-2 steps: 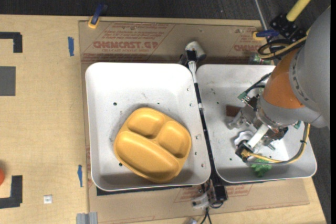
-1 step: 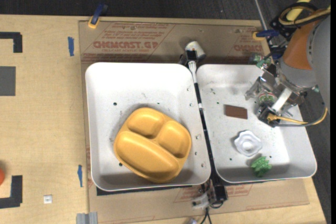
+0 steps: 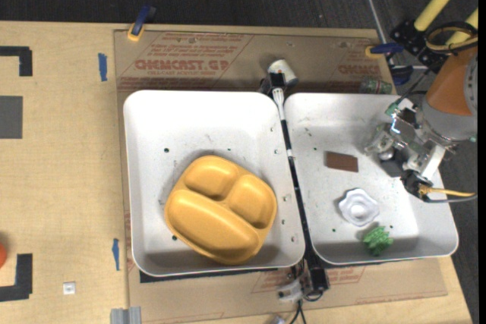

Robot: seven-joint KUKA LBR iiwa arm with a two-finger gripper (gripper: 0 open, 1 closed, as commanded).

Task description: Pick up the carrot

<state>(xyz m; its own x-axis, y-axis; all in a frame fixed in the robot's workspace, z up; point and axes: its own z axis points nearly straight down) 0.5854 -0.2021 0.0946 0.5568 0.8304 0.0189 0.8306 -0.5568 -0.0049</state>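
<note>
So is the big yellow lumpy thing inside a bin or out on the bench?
Inside. The yellow lumpy thing lies in the left bin, with the bin's white floor and rim showing round it.

Glossy yellow plastic loaf (image 3: 220, 209) — smooth white plastic bins (image 3: 144, 163) on matt cardboard (image 3: 190, 57).
</note>
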